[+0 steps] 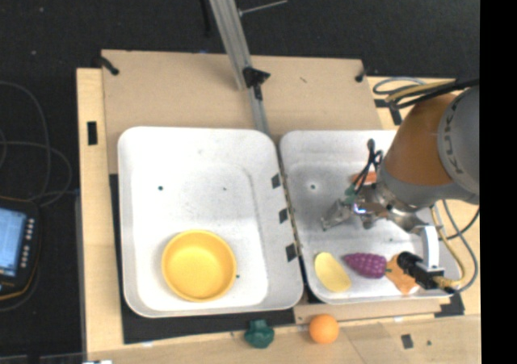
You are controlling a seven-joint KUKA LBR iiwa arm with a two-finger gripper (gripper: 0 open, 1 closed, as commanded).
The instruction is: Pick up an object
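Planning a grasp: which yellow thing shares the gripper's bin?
The pale yellow oval piece, beside the purple grape bunch; the round yellow bowl sits in the other bin.

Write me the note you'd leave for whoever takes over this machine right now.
End effector: over the middle of the right bin, apart from the items; open or shut cannot be told.
Right bin, near edge: pale yellow piece, purple grapes, orange piece.
Left bin: yellow bowl.
Done: nothing lifted yet.
Left: grasp one item and lift it.
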